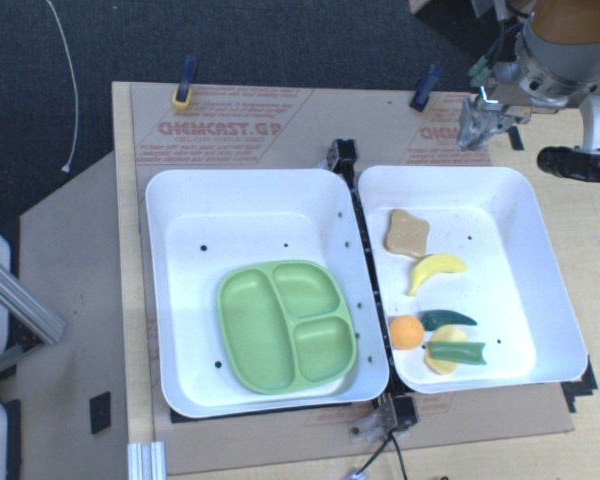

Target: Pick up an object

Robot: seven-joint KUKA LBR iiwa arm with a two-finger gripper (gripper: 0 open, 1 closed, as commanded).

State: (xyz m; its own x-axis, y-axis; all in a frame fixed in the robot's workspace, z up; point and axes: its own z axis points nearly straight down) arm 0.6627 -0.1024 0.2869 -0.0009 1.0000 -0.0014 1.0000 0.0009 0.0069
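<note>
A black clamp (400, 409) is sitting at the near edge of the bench, at the seam where the two bins are meeting. Starting from the left: the left bin (180, 228) is holding a green divided plate (285, 325), three compartments, lying flat toward the bin's near right corner. A yellow clip (183, 94) and a blue clip (424, 88) are pinning the cardboard sheet (270, 128) at the far edge. Moving right, the right bin (540, 258) is carrying the pickable items, all gathered in its left half: a tan toast slice (407, 233) farthest from the camera, a yellow banana (435, 269) just nearer, then an orange ball (406, 332) against the left wall, a dark green pepper (448, 319) just beside it, and a yellow-and-green piece (452, 353) nearest the front wall. All are lying on the bin floor. The arm is reaching in from the upper right, the gripper (477, 128) hanging over the cardboard beyond the right bin's far rim, well apart from the items. Nothing is sitting between its fingers; whether they are spread or closed I cannot tell.
</note>
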